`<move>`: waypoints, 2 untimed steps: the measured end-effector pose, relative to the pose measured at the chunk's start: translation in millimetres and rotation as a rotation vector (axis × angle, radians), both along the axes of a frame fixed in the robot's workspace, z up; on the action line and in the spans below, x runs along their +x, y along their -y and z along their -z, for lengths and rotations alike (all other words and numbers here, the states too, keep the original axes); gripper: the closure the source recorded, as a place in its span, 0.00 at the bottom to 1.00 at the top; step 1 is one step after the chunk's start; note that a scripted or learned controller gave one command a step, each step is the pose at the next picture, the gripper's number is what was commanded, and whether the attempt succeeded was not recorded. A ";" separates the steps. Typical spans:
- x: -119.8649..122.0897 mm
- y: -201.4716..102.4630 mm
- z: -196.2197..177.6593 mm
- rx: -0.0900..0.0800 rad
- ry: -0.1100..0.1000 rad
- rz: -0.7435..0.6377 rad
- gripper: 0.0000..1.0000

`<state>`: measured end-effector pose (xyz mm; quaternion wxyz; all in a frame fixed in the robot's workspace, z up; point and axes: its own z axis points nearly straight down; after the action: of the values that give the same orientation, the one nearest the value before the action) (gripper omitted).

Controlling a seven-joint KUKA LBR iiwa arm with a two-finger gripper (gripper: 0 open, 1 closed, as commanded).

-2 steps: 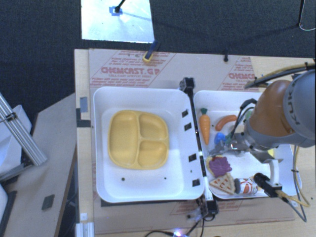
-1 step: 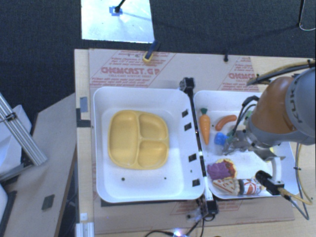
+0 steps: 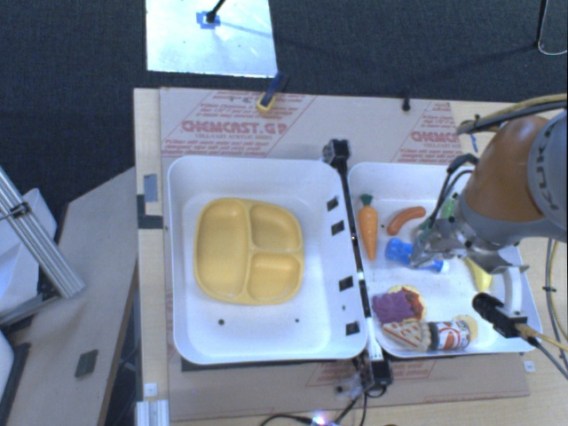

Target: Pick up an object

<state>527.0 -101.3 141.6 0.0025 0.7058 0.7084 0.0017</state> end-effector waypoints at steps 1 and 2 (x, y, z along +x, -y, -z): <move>-2.5 -1.9 -44.3 0.000 0.001 -0.001 1.00; -0.7 -1.8 -85.4 0.000 0.001 -0.001 1.00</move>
<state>526.3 -99.5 227.0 0.0026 0.7055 0.7087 0.0019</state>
